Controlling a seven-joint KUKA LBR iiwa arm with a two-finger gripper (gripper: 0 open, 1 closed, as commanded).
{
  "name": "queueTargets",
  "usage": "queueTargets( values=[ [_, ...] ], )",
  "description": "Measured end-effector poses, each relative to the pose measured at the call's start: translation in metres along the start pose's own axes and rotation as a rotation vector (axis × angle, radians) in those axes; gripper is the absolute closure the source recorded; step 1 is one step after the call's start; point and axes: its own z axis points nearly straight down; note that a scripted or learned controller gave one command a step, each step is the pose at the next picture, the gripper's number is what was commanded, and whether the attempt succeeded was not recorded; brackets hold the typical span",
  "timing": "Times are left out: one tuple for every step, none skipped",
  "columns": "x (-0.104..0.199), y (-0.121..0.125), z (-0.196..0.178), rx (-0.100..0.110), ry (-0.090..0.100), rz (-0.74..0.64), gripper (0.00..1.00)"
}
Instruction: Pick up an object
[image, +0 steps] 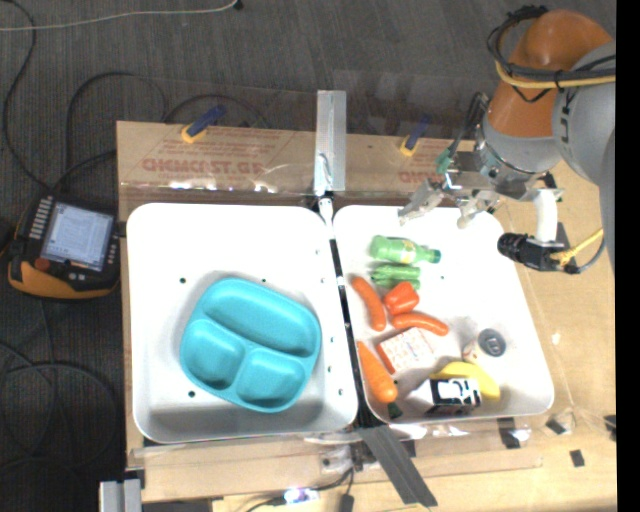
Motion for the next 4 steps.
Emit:
queueTargets(
  values=[
    [0.009, -0.01, 0.151, -0.007, -0.002, -0.203, 0.0],
    [0.008, -0.009, 0.143, -0.008, -0.002, -0.202, 1.0],
    [0.064, -0.025, 0.05, 0.0, 0.0, -0.198, 1.0],
    [0.064, -0.025, 0.049, 0.0, 0.0, -0.198, 0.0]
  ],
)
